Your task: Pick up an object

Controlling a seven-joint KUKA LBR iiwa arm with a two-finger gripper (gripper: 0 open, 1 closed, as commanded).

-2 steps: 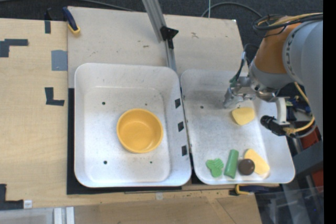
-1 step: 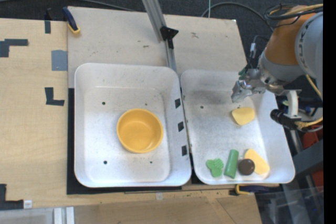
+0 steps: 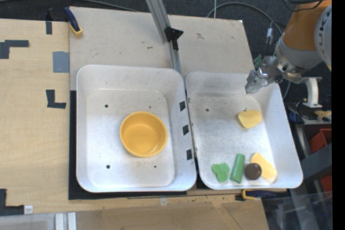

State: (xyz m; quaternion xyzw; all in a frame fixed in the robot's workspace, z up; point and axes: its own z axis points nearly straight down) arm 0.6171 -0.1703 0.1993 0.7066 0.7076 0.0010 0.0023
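Arm: My arm enters from the upper right of the frame, its orange band uppermost and the grey wrist angled down and to the left.
Gripper: My gripper hangs over the upper right corner of the right bin, above bare bin floor, with nothing visible between its fingers; whether they are spread or closed I cannot tell from this angle.
Nearest object: A pale yellow wedge lies below the gripper, apart from it, near the bin's right wall.
Lower cluster: Along the right bin's bottom edge lie a green leafy piece, a green cylinder, a dark brown ball and a yellow piece, close together; the ball overlaps the yellow piece.
Left bin: The left bin holds a yellow bowl, upright, near its centre.
Cut off: My arm's upper links run out of the frame at the right edge.
Hard to make out: The fingertips blur into one grey mass.
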